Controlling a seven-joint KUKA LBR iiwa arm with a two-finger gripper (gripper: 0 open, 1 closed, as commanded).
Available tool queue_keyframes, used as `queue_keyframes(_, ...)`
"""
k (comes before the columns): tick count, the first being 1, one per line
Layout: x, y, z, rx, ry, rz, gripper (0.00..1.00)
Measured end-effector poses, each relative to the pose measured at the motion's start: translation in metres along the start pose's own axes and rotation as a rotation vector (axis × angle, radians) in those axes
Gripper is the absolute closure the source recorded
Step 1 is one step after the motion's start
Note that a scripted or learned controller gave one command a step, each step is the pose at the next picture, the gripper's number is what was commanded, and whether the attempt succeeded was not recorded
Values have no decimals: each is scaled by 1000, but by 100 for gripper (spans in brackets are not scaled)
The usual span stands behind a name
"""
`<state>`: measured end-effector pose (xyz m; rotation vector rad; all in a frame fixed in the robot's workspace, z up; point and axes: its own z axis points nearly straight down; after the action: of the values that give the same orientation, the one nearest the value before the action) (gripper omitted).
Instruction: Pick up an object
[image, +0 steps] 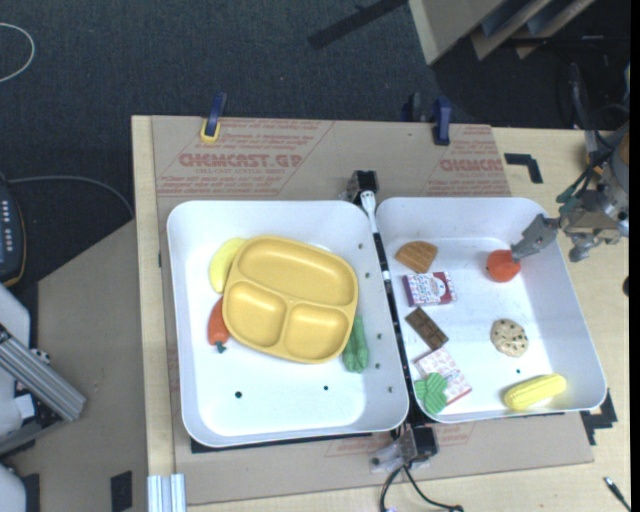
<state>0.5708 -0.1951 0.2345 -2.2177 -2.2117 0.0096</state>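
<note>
My gripper (556, 244) hovers over the far right corner of the right bin (580, 300), fingers spread and nothing between them. Its left finger (530, 239) points down at a red tomato-like ball (502, 265) and ends just above and to the right of it. Further into that bin lie a brown wedge (417, 256), a red and white packet (429, 289), a dark brown bar (426, 327), a cookie (509, 337), a yellow corn cob (535, 391) and a green and white packet (441, 383).
The left bin (190, 370) holds a yellow compartment tray (290, 298). A yellow banana (225, 262) and a red pepper (217, 325) lie at the tray's left edge, and a green item (356, 347) sits at its right. A black divider (385, 290) separates the bins.
</note>
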Motion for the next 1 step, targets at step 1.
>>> queue_keyframes(1, 0, 3, -6, -12, -3, -3, 0)
